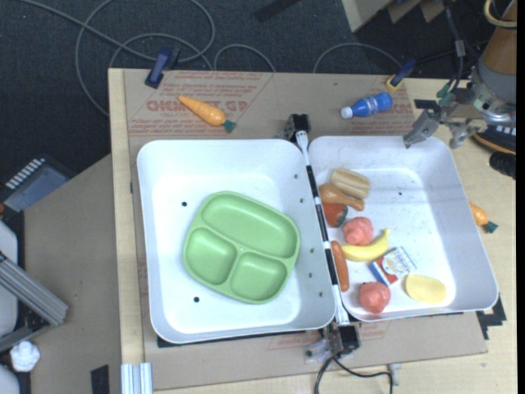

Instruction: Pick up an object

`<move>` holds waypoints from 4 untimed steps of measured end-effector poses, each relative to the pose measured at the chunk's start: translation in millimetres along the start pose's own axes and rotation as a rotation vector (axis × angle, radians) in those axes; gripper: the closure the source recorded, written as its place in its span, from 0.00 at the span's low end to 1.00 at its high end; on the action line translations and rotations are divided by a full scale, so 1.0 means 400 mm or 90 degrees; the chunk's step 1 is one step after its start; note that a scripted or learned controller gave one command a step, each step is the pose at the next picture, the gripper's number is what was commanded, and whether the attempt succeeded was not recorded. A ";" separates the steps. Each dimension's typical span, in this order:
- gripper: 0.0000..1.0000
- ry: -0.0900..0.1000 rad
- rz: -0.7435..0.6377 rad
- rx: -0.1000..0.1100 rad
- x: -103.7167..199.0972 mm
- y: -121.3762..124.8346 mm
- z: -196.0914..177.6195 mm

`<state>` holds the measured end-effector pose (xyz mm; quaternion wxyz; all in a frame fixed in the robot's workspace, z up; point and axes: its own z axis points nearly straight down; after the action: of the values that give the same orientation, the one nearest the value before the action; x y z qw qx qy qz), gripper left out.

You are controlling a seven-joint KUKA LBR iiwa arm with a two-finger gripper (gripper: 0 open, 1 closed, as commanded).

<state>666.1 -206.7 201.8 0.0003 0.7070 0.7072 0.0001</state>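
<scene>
The gripper (435, 127) hangs spread open and holding nothing above the right bin's (426, 158) far rim; reaching looks underway; next, descend onto the toy food, perhaps the banana (367, 249)

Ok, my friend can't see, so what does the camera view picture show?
A robot gripper hangs open above the right white bin's top edge, holding nothing. That bin holds toy food, like a banana. The left white bin holds a green divided plate.

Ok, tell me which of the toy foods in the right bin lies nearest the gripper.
The hot dog bun, at the top of the pile in the right bin. The banana and the rest lie farther from the gripper.
</scene>
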 end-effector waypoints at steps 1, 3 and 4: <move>0.00 0.001 -0.001 0.001 0.156 -0.140 0.053; 0.00 0.000 0.001 0.001 0.279 -0.388 0.294; 1.00 0.000 0.001 0.000 0.280 -0.386 0.269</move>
<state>511.6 -94.7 94.1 0.0006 0.7078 0.7064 0.0003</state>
